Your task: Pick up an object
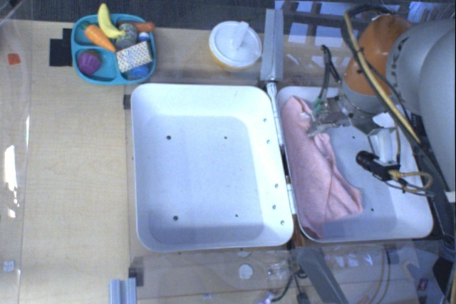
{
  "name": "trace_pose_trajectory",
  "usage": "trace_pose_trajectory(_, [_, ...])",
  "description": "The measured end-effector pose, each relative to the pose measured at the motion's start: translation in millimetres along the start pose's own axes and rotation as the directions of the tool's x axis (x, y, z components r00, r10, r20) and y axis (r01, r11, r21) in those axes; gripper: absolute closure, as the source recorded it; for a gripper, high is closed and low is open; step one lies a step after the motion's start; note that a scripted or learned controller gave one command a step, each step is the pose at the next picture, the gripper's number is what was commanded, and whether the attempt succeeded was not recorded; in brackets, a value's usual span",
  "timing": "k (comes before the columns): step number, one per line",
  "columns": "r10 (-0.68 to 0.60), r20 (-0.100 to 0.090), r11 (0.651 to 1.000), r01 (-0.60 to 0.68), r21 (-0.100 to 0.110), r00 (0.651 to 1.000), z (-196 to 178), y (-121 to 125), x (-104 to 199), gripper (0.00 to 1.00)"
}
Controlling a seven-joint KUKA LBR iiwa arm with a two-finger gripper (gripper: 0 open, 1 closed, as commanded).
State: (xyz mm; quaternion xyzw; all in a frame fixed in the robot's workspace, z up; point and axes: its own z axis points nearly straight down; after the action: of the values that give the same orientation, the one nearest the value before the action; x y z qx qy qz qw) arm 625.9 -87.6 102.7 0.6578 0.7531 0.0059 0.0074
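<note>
We see two shallow white plastic bins on the tabletop. The right bin, beneath the tool, contains a crumpled pink cloth towel; the left bin lies well to the tool's left. The tool rests at the towel's upper end, apparently touching it; we cannot tell how wide it is set or whether it grips the fabric. The towel's long axis runs from the tool toward the bin's near edge. Far left of the tool sit a blue compartment tray of toy food and a white-lidded round container.
</note>
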Motion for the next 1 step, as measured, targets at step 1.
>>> trace_pose_trajectory(1, [0.000, 0.000, 1.000, 0.000, 0.000, 1.000, -0.1, 0.0, -0.1, 0.00])
